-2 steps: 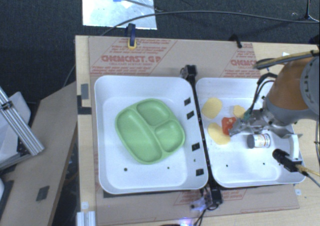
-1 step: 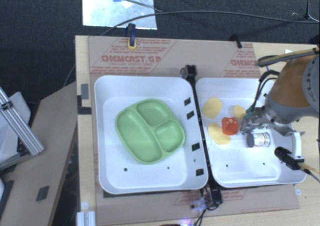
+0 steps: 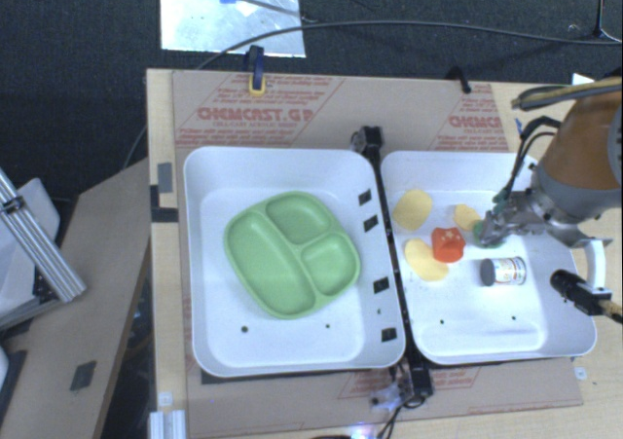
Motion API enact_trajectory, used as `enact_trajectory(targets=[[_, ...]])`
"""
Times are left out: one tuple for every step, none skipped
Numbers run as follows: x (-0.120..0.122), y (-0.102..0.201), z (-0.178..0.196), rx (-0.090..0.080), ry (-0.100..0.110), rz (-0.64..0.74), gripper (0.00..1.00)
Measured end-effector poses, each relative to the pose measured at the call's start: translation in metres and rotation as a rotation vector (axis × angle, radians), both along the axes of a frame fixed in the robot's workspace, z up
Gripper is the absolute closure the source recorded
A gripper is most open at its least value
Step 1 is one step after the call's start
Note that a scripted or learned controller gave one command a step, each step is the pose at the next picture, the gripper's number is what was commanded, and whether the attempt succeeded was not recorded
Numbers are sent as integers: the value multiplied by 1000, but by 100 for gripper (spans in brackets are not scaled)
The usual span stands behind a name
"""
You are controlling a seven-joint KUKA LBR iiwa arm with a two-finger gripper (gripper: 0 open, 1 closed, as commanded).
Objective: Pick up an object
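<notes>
1. Nearest us, we see 2 shallow white bins side by side on the counter [image 3: 321,101]: the left bin [image 3: 209,330] and the right bin [image 3: 487,340].
2. In the left bin lies a pale green plastic divided plate [image 3: 292,252] with 3 compartments.
3. In the right bin a small white cylindrical can with a dark end [image 3: 502,272] lies on its side.
4. Left of the can, a flat yellow piece [image 3: 425,263] touches a small red object [image 3: 448,245].
5. Farther back lie a round yellow piece [image 3: 415,207] and a small yellow lump [image 3: 465,218].
6. The tool [image 3: 490,232] hangs just beside that lump, above the can; we cannot tell how far it is open or whether it has hold of anything.
</notes>
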State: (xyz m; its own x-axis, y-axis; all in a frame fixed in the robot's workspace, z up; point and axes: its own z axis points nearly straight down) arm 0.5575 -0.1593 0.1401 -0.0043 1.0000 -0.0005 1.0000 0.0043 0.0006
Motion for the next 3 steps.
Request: enact_trajectory(targets=[[3,-8,59,-1,-2,0,100],[4,-8,83,0,1,1,100],[16,42,71,1,3,3,100]])
